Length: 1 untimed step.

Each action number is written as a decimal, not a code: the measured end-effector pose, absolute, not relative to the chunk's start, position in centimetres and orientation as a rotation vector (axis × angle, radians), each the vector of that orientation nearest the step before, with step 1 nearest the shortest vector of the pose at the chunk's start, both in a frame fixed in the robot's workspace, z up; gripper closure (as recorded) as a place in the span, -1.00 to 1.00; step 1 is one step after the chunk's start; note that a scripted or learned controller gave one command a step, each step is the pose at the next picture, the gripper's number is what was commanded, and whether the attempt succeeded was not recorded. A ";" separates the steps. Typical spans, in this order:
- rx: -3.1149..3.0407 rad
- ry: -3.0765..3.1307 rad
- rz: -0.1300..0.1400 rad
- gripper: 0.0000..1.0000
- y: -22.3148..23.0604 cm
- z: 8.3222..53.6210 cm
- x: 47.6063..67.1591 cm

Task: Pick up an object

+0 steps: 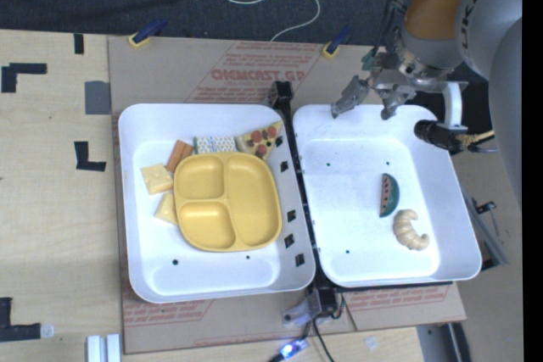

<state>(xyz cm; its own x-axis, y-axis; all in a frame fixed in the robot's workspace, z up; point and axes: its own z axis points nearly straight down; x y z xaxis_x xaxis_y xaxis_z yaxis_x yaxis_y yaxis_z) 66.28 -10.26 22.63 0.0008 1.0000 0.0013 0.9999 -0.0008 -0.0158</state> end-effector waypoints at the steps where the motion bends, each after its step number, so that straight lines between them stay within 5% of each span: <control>1: -2.218 -2.222 0.002 -1.00 -10.2 23.6 66.5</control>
<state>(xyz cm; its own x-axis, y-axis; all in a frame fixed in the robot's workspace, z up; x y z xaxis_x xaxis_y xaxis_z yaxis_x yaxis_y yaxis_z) 66.52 -10.25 23.57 -0.0018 1.0000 0.0002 1.0000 0.0018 -0.0019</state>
